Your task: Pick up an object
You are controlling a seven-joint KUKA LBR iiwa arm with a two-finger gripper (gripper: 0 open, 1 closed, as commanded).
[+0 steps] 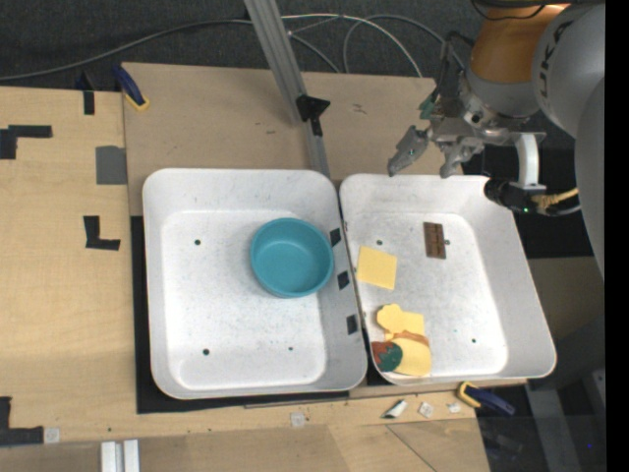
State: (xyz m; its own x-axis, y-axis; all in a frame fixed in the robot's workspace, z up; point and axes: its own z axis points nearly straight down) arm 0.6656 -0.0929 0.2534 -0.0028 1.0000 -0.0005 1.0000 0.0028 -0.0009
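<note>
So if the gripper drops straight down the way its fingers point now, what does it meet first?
Probably the far rim of the right white bin: the open two-finger gripper hangs above that edge. Depth is unclear, so it could land just inside on bare floor.

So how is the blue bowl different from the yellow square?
The round blue bowl sits in the left white bin; the flat yellow square piece lies in the right white bin. The bowl is round, deep and hollow; the square is thin with straight edges. The bowl looks much bigger than the square. Both rest on a bin floor, apart from the robot's hand, which hangs above the right bin's far edge.
</note>
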